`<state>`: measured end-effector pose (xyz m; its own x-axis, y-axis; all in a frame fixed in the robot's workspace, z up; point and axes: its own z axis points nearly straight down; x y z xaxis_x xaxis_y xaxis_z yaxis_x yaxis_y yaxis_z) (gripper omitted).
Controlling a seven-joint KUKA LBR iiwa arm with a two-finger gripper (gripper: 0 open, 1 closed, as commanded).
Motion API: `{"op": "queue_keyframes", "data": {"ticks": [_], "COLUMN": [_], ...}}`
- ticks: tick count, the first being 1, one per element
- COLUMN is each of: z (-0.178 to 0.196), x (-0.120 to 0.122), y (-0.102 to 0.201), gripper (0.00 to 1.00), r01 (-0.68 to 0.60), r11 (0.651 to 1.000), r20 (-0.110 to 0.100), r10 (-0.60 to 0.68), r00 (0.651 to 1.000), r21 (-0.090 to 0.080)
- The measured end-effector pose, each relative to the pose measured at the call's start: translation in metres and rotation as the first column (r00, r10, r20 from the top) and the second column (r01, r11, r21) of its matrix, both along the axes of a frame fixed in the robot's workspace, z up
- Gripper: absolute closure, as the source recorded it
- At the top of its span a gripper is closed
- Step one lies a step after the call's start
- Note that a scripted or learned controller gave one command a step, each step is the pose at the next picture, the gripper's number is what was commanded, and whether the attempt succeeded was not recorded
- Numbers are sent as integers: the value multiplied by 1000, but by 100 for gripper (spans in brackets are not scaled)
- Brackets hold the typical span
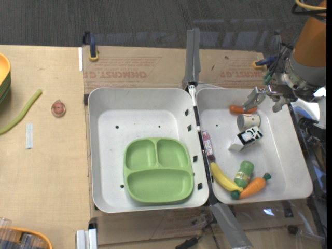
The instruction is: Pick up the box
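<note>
Camera view
- Box: the small black-and-white box [248,138] lies in the right bin [290,154], about mid-bin, tipped on its side rather than standing square.
- Claw: the claw [265,98] hangs over the far part of the same bin, at the end of the grey arm with the orange band [313,38] coming in from the right. Its two fingers look spread, with nothing between them, so I'd call it released.
- Box from claw: nearer the camera and a little left of the claw, a short way off.
- Long axis: the box runs at a slant, from low left up to the right. I'd judge the fingers need to straddle its short width.
- In the way: a small beige cup [249,121] sits just beyond the box, nearly touching it, right between claw and box; a straight descent could clip it.
- Far neighbour: an orange carrot-like piece [239,109] lies under the near finger.
- Near end of bin: a banana [223,177], a green bottle [243,173] and a carrot [254,187] cluster well apart from the box.
- Bin edge: a pink-labelled strip [207,143] lies along the left wall.
- Left bin: a green divided plate [158,170], out of the way.
- Counter: a green bean [21,113] and a pink bit [58,108] to the left.
</note>
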<state>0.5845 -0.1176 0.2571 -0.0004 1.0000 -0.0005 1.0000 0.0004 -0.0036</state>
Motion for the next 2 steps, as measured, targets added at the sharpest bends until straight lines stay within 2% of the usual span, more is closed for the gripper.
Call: {"op": "queue_keyframes", "data": {"ticks": [1, 2], "z": [-138, -160], "x": [14, 55], "y": [-52, -12], "gripper": [0, 0], "r01": [-131, -31], "r11": [991, 1000], "r20": [2, 14], "r10": [131, 31], "r00": [991, 999], "r21": [1, -4]}}
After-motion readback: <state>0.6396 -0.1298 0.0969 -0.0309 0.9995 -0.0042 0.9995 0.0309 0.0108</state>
